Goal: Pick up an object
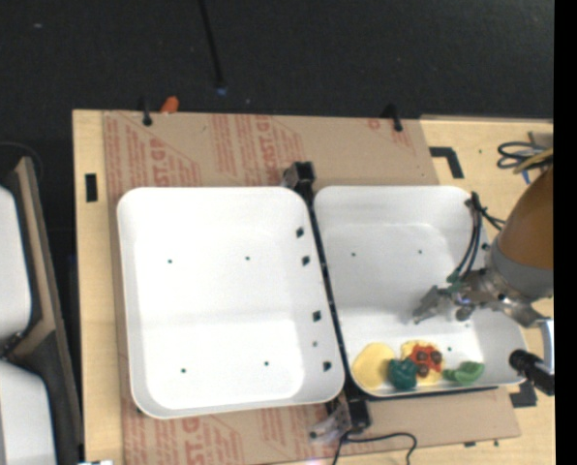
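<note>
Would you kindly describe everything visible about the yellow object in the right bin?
The yellow object is a pale, rounded, soft-looking lump lying flat at the near edge of the right bin, close to its near left corner. A teal object touches or overlaps its right side. The gripper is above and apart from it.

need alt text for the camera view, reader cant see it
A grey robot arm reaches in from the right, its gripper above the floor of the right white bin. A cluster of small yellow, teal, red and green objects lies along that bin's near edge, and the left white bin sits alongside.
</note>
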`<action>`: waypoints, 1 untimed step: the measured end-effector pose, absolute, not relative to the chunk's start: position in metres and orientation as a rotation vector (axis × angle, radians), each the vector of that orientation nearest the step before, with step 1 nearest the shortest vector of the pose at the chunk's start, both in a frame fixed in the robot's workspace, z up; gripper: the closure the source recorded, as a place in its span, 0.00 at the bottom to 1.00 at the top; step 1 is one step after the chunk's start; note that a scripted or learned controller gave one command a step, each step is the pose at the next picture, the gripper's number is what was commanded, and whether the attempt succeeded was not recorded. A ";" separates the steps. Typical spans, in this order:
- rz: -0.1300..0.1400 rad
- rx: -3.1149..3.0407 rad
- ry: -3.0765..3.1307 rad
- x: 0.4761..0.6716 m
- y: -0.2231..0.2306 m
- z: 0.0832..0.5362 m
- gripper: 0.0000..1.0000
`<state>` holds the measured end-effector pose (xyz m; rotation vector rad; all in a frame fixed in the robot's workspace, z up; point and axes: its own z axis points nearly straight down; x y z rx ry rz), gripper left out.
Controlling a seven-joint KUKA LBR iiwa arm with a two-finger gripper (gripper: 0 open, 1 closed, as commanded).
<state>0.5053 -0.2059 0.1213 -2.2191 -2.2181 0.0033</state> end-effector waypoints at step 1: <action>-0.001 -2.225 -2.220 0.507 -0.207 0.135 1.00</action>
